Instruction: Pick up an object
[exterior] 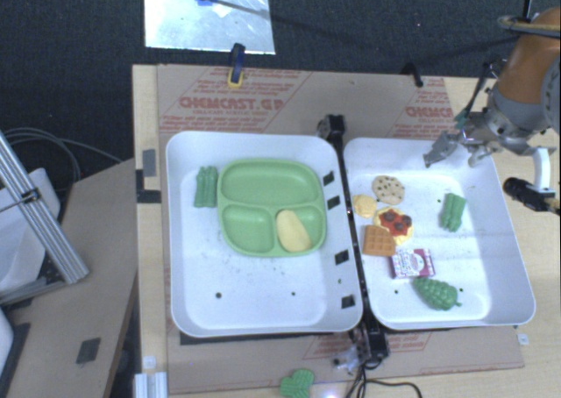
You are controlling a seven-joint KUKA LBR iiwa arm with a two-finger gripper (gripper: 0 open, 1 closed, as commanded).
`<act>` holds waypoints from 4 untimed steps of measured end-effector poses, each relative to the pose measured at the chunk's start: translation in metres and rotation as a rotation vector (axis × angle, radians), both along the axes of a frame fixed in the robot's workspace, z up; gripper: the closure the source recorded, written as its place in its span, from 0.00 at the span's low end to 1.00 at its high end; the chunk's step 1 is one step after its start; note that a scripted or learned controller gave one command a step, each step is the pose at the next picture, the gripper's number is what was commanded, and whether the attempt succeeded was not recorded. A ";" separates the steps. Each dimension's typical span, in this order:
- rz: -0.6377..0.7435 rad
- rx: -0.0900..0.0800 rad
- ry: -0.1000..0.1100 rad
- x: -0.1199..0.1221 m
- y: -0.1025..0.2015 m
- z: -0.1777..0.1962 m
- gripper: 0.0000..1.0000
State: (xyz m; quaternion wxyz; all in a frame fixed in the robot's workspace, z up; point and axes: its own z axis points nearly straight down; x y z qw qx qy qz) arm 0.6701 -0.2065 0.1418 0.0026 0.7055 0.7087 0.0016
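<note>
The right bin [500, 300], a shallow white plastic tray with rounded corners, holds a scatter of small toy foods. A round tan cookie [387, 188] dotted with dark chips lies near the middle of its far half, with a small pale yellow piece [365, 207] just beside it toward the divider. Below these sit a red and yellow item [396, 223], too small to name, touching a square orange waffle [379, 241] with a gridded face. Nearer the front lies a small pink and white carton [412, 263], and just beyond it a knobbly dark green vegetable [436, 293]. A ribbed, lighter green piece [453, 211] lies apart toward the bin's right side. The left bin [188, 300], of the same white plastic, carries a smooth light green plate [263, 186] divided into compartments; a glossy yellow oval [294, 230], perhaps a potato or lemon, rests in its front right compartment. A ribbed green bundle [206, 187] lies on the bin floor just left of the plate. The tool [460, 152] hangs over the far right corner of the right bin with its two grey fingers spread apart and nothing between them, well apart from the foods. Both bins rest on a brown printed cardboard sheet [289, 94] on the surface.
</note>
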 end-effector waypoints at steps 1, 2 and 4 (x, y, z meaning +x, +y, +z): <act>0.000 0.000 -0.002 0.000 0.000 0.041 0.00; 0.001 -0.002 -0.005 0.000 0.000 0.111 0.00; -0.001 0.003 0.010 -0.040 0.001 -0.061 0.00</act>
